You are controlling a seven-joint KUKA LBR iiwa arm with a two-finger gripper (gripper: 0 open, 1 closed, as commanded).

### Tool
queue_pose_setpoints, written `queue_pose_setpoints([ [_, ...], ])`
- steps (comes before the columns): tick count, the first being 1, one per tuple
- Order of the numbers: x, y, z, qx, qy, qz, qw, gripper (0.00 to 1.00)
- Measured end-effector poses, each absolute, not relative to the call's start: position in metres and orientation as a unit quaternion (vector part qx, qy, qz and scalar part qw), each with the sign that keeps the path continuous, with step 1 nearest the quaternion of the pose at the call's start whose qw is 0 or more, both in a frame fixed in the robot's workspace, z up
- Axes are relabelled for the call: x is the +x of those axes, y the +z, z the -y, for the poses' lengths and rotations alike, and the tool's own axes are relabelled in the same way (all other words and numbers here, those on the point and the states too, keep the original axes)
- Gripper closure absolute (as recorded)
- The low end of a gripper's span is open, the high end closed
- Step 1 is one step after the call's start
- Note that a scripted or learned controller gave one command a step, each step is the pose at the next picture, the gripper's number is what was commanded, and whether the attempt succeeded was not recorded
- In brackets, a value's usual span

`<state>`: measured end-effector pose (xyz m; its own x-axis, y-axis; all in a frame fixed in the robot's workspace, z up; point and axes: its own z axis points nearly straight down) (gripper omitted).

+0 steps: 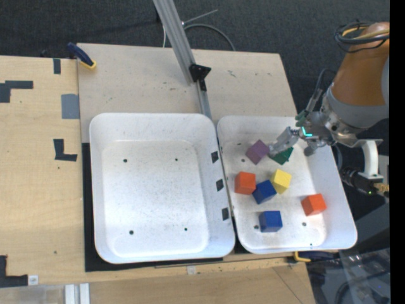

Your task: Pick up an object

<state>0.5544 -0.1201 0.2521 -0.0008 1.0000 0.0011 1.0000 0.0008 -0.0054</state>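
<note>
In the right bin lie several small blocks: a purple one, a dark green one, an orange one, a yellow one, two blue ones and an orange-red one. My gripper reaches in from the right and hangs low over the bin's far part. It sits just right of the purple block and right above the green block, covering part of it. Whether it touches the green block is unclear.
The left bin stands beside the right one, its rim touching. A slanted metal rail runs down to the bins' far edge. A cable loop lies on the bench behind. The grey and orange arm fills the right side.
</note>
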Motion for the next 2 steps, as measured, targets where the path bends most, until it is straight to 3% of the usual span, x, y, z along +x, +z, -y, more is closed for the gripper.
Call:
queue_pose_setpoints([
  [1,0.555,0.254,0.120,-0.707,0.0004,0.708,0.001,0.00],
  [2,0.553,0.190,0.118,-0.707,0.0027,0.707,0.003,0.00],
])
